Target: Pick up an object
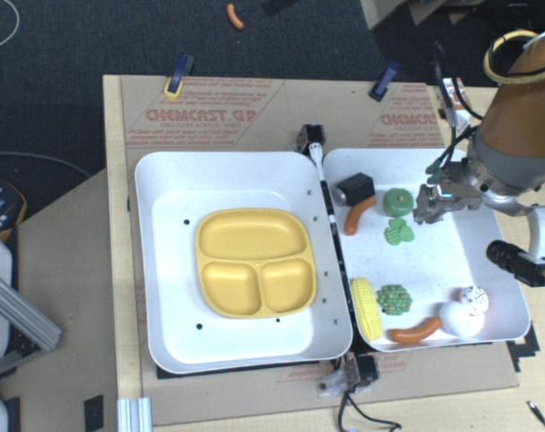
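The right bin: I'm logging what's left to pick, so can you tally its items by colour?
Green: 3, a round piece, a leafy piece, broccoli
Orange: 2, a carrot-like piece, a sausage
Yellow: 1, corn
Black: 1, a block
White: 1, a ball-like toy
Total: 8

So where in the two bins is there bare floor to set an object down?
Left bin: a bare white margin all round the yellow divided plate, widest along the top. Right bin: an open patch mid-right, between the gripper above and the white ball below. Crowded: its left side and bottom edge, with corn, broccoli, sausage.
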Controlling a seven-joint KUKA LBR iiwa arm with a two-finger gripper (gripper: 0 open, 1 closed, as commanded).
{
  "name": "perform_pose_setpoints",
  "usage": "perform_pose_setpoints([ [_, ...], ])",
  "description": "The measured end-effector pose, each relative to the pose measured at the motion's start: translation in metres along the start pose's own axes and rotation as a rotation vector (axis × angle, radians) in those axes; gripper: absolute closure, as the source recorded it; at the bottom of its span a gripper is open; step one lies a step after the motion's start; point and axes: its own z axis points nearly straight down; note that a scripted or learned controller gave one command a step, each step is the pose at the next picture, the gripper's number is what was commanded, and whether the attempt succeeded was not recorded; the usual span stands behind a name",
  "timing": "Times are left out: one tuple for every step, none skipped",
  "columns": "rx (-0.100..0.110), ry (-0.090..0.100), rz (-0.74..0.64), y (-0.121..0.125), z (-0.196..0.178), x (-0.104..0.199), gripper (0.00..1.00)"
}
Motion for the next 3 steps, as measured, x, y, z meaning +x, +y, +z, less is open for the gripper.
perform_pose_setpoints([
  [0.002,0.002,-0.003,0.015,0.0,0.043,1.0],
  [0.002,0.004,-0.006,0.022,-0.004,0.107,1.0],
  [0.008,0.004,-0.005,0.024,0.008,0.165,1.0],
])
